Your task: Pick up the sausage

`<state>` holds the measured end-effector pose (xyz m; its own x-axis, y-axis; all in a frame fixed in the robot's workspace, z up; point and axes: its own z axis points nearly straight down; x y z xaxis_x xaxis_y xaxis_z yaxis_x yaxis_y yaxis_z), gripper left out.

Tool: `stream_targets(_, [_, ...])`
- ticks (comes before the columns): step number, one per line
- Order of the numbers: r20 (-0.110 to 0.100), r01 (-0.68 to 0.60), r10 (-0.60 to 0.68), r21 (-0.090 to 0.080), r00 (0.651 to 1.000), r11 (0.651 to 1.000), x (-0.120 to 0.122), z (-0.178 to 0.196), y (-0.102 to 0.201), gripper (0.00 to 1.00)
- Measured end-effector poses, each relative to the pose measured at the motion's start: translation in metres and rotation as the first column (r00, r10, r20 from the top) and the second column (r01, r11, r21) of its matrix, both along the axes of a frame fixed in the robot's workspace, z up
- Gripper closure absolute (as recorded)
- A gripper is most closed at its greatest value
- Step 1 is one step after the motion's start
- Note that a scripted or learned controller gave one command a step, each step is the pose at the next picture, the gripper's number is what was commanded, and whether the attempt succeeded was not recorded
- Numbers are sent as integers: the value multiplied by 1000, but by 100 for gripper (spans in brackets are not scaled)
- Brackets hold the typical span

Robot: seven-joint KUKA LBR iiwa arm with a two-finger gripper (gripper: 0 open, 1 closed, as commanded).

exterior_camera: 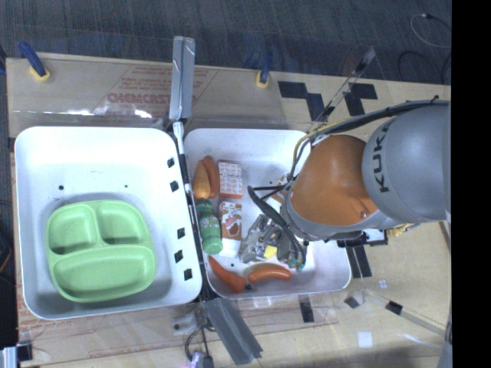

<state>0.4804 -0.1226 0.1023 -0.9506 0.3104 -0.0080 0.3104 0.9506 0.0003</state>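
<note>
You can't tell how the two-finger gripper [270, 245] stands above the glossy orange-red sausage [268, 273]; beside the sausage, a red chilli-like piece [227, 277] risks being grabbed instead.

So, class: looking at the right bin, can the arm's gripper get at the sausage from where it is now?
Probably yes. The gripper hangs just above the sausage, which lies near the right bin's front wall with its top uncovered. The carrot touching its left end could crowd the grasp.

Robotics lab setup. Industrial arm [360, 179] over two white bins [31, 175] on taped tabletop [230, 83]. Blue clamps [34, 61] at tabletop's far edge.
</note>
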Motion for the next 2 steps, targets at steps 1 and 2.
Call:
stream_targets(1, [-9, -3, 3, 2, 1000, 1000, 28, 154, 57, 100])
stream_targets(2, [-13, -231, 231, 3, 973, 973, 17, 102, 138, 100])
